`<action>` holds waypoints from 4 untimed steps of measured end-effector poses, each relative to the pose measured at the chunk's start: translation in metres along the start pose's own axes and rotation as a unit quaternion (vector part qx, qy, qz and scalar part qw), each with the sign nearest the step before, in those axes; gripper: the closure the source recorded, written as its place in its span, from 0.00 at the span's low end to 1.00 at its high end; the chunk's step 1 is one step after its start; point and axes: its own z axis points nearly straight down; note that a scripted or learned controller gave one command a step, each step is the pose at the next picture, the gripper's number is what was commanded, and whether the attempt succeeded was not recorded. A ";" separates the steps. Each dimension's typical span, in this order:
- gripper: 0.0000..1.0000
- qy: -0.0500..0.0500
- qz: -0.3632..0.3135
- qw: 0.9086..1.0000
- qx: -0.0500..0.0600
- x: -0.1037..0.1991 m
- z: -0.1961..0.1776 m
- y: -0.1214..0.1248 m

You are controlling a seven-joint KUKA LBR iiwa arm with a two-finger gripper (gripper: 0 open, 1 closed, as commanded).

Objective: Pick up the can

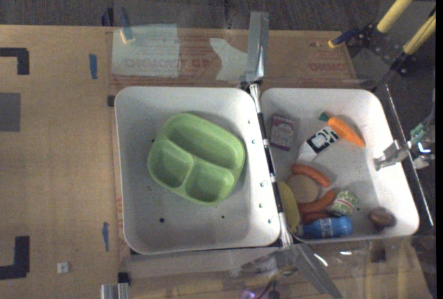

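The can (344, 203) lies tipped in the right bin (367, 100), near corner, wedged among the hot dogs (315, 202) and blue bottle (328, 227). Expect it light, stiff, slick and prone to roll, so you'd grip across the body. Its label print is unreadable. Gripper (396, 154) sits at the bin's right rim, holding nothing; can't tell how far it's open.

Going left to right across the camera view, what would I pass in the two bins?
Green divided plate in the left bin → purple packet → black-and-white card → carrot → brown round item → gripper at the right bin's edge.
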 end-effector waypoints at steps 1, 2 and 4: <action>0.00 0.006 0.117 0.993 0.004 0.003 0.134 0.000; 0.00 0.001 0.211 0.977 -0.001 0.054 0.154 0.019; 1.00 0.000 0.344 0.939 0.000 0.039 -0.003 0.028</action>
